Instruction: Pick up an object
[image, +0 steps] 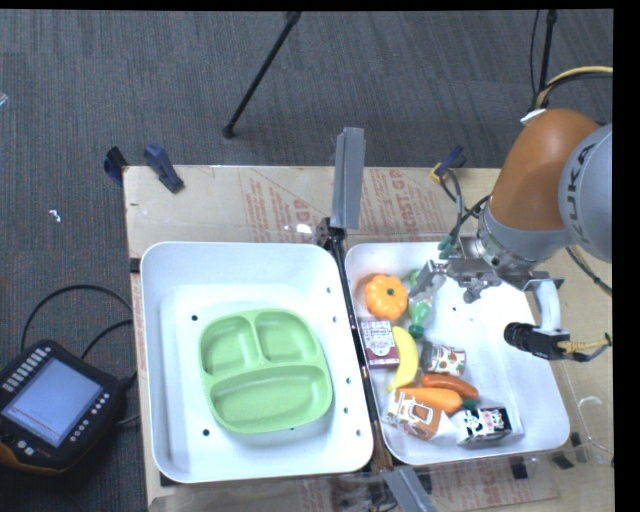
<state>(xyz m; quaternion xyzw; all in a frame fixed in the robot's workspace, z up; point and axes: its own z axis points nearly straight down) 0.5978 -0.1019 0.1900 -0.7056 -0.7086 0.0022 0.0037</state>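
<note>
From above, the arm (555, 190) hangs over the right bin (535, 385), its fingers (448, 278) low near the back wall, just beside the pumpkin (386, 296); I cannot tell how far open they are, and nothing shows between them; this looks like the approach, no object picked yet; next it needs to settle on one item and descend; banana (405, 358), carrot (447, 385) and cartons (378, 340) lie crowded together, which may foul a grasp; the left bin (160, 300) holds a green tray (265, 372); both sit on the desk (240, 205).

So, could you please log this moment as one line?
arm: over right bin | gripper: above toy pile, beside pumpkin | left bin: green tray
</note>
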